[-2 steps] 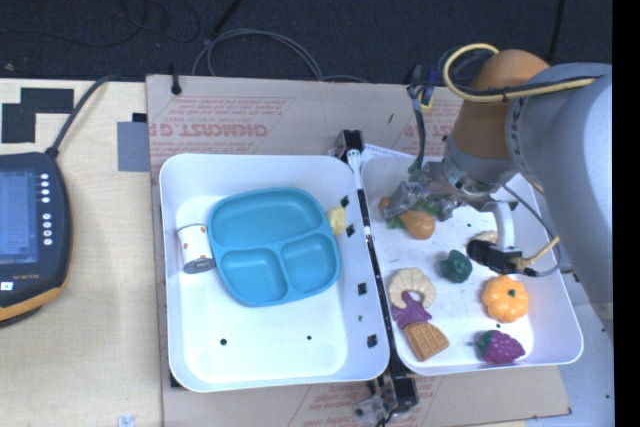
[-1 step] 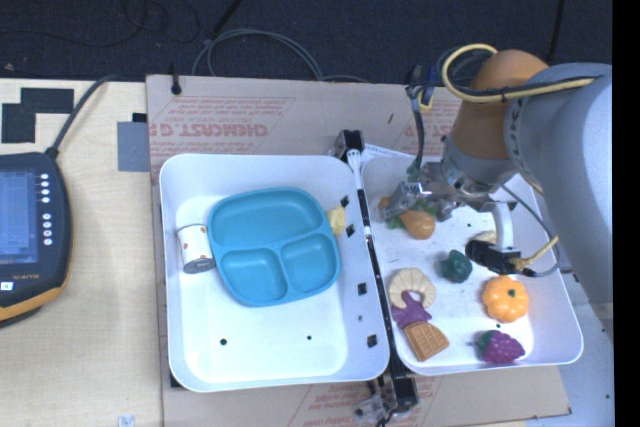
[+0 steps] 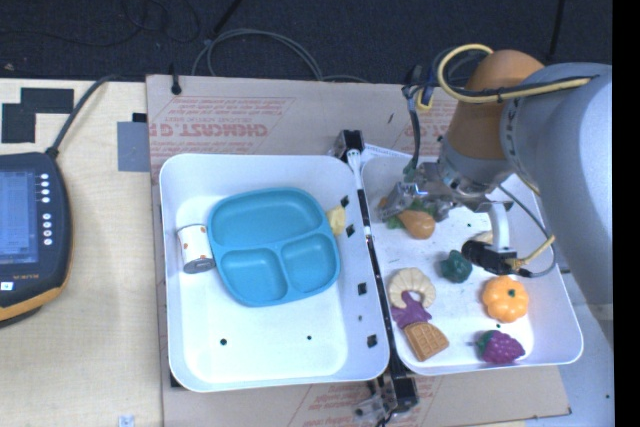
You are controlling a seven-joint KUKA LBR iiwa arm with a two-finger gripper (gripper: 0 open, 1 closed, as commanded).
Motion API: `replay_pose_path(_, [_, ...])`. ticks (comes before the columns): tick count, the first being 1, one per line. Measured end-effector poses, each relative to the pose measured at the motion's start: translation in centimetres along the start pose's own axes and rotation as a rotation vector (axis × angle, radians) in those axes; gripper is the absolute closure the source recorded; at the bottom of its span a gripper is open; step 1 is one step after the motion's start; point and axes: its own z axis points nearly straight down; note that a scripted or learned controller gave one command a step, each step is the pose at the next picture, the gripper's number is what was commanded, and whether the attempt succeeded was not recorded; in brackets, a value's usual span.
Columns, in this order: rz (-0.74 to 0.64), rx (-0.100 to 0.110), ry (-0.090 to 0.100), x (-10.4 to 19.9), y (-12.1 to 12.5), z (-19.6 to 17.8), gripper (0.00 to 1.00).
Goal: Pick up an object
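Closest to the lens, toward the worktop's near edge, lie one tan waffle piece (image 3: 427,342) and one purple grape bunch (image 3: 500,347). At the worktop's left edge sits one control pendant (image 3: 22,225), its screen cut off by the frame. Two white bins stand side by side on cardboard (image 3: 250,120) that bears red print, upside down and too faint to read.

The left bin (image 3: 260,345) holds one blue plate (image 3: 275,247) with three compartments, one small can (image 3: 196,248) touching the plate's left rim, and one yellow piece (image 3: 338,220) half hidden against the bin's right wall.

The right bin (image 3: 545,330) holds seven toy foods. Besides the waffle and grapes there are a beige ring (image 3: 412,285), a purple piece (image 3: 410,315), a brown oval (image 3: 417,225), a green piece (image 3: 457,266) and an orange pumpkin (image 3: 505,299). The claw (image 3: 415,198) hangs just over the brown oval at the bin's far left; apart or together, I cannot tell.
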Motion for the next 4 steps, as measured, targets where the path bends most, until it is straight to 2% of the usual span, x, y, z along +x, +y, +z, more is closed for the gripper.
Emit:
replay_pose_path(1, [0.002, -0.001, 0.000, -0.2, 0.0, 0.0, 0.00])
replay_pose_path(2, [0.000, 0.000, 0.000, 1.9, 0.0, 0.0, 0.00])
replay_pose_path(3, [0.006, -0.004, -0.003, -7.3, 0.0, -2.2, 0.00])
replay_pose_path(4, [0.004, 0.006, 0.003, -4.2, -5.3, 0.2, 0.00])
